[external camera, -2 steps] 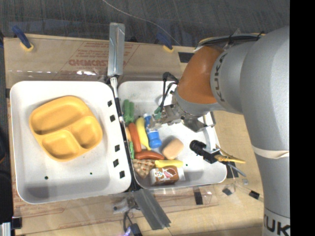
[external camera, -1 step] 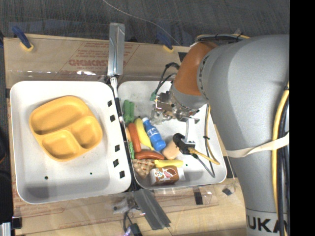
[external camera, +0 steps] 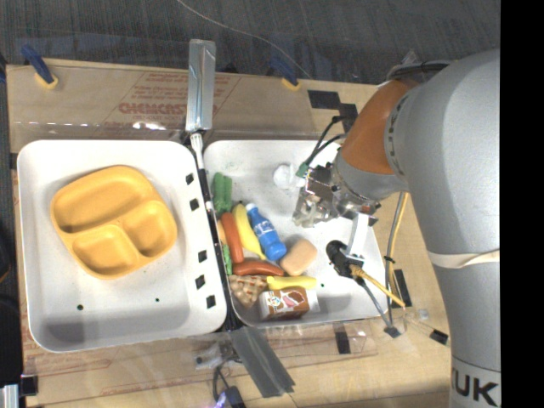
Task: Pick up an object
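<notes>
Objects for picking lie heaped along the left wall of the right white bin: a green vegetable, an orange carrot, a yellow banana, a blue bottle, a tan bread roll, a red sausage and a brown sauce bottle. My pincer hangs over the bin's middle, right of the pile; whether it is open or closed I cannot tell. The left white bin holds a yellow divided tray. Both bins sit on a cardboard-covered bench, with dark carpet beyond.
</notes>
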Controlling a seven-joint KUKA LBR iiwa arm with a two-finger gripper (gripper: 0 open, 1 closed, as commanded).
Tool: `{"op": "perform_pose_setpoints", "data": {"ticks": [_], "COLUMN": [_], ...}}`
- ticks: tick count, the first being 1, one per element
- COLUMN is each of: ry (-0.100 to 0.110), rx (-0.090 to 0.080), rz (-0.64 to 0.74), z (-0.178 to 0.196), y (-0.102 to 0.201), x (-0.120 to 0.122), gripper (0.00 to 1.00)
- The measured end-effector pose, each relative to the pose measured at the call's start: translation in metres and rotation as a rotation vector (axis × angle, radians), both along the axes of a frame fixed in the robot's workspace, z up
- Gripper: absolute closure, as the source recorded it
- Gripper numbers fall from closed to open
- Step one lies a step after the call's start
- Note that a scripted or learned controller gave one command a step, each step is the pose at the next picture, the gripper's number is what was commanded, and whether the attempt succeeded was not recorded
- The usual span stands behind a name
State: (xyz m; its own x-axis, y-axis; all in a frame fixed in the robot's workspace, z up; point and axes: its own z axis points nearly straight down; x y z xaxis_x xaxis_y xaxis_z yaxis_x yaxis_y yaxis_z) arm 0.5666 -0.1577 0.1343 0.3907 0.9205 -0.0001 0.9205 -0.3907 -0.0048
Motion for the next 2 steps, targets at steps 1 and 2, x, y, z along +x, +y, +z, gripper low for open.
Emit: {"op": "perform_pose_setpoints", "data": {"ticks": [1, 2], "ry": [0.001, 0.003], "rx": [0.001, 0.002], "rz": [0.000, 0.006], "z": [-0.0007, 0.0088], "y": [0.0004, 0.0012], "x": [-0.0003, 0.0001], "gripper": [0.00, 1.00]}}
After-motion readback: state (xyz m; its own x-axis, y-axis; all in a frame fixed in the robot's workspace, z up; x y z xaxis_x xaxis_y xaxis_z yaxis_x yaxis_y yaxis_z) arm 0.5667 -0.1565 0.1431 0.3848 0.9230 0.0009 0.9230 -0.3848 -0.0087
